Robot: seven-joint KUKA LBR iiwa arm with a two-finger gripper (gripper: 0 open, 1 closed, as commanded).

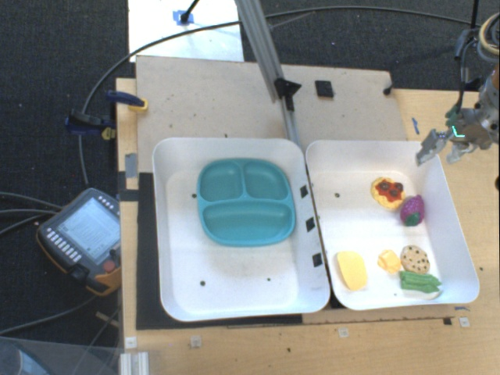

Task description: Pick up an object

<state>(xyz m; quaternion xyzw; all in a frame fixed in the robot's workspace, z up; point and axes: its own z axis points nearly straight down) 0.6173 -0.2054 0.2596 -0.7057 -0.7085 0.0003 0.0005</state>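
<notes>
Green beans (420,282), cookie (415,258), cheese (351,270) share right bin (469,283); gripper (442,145) apparently spread, grasping nothing.

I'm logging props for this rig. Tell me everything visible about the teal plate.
The teal plate is a rounded-rectangle divided dish, looking like matte plastic, with two small compartments at the far side and one wide one nearer. It lies flat, right side up, in the left bin, toward its upper middle, nothing in it.
</notes>
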